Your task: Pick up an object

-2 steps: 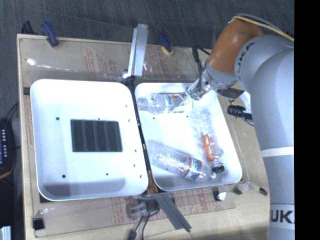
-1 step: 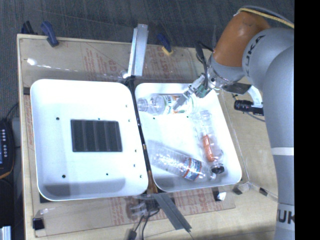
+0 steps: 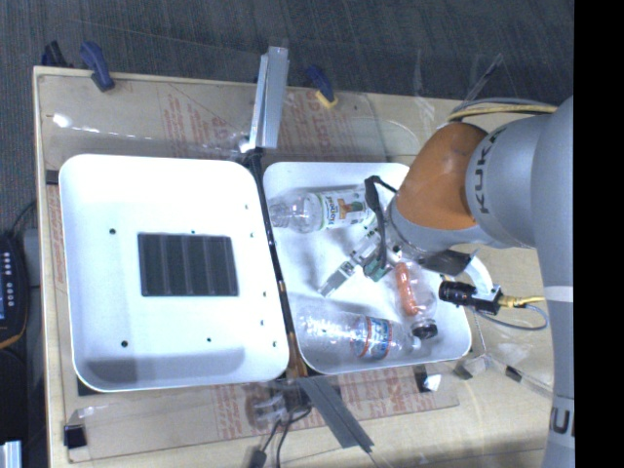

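— Where is the arm [image 3: 507, 178] reaching right now?

— It is leaning over the right bin [image 3: 292, 178], with the gripper [image 3: 336, 281] hanging near that bin's middle.

— Is it pinching anything?

— I cannot tell how the jaws are standing.

— And the objects?

— A clear bottle with a green label [image 3: 322, 210] is lying near the bin's far wall, another clear bottle [image 3: 353, 331] is lying along its near wall, and an orange tube [image 3: 409, 292] is sitting just right of the gripper

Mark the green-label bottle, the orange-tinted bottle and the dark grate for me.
Green-label bottle [image 3: 327, 209], camera view, on its label.
Orange-tinted bottle [image 3: 409, 291], camera view, mid-body.
Dark grate [image 3: 187, 264], camera view, centre of its slats.
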